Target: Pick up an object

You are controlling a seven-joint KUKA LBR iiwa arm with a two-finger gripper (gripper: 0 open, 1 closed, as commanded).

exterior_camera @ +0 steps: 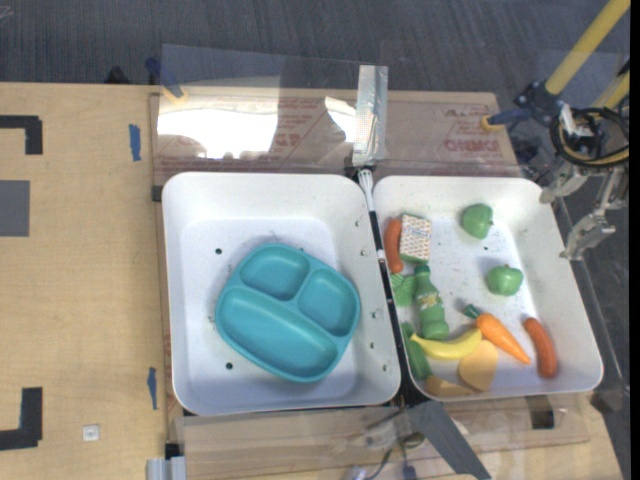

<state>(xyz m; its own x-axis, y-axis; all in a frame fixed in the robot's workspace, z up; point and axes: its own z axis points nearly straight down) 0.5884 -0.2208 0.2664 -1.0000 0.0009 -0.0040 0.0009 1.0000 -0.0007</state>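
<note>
The right bin (445,200) holds several toy foods. Two green round fruits (477,219) (505,280) lie toward its far right. A carrot (502,337) and a red sausage (541,346) rest near the front right corner. A yellow banana (447,346) and an orange wedge (479,367) sit at the front. A green bottle (432,306) lies along the left side, below a patterned box (415,236) and an orange-red sausage (394,245).
The left bin (200,228) holds a teal divided plate (289,310). A clear panel with a taped strip (370,113) stands behind the bins. A yellow pole (595,30) and cables (585,133) are at the far right. Wooden bench (70,268) lies to the left.
</note>
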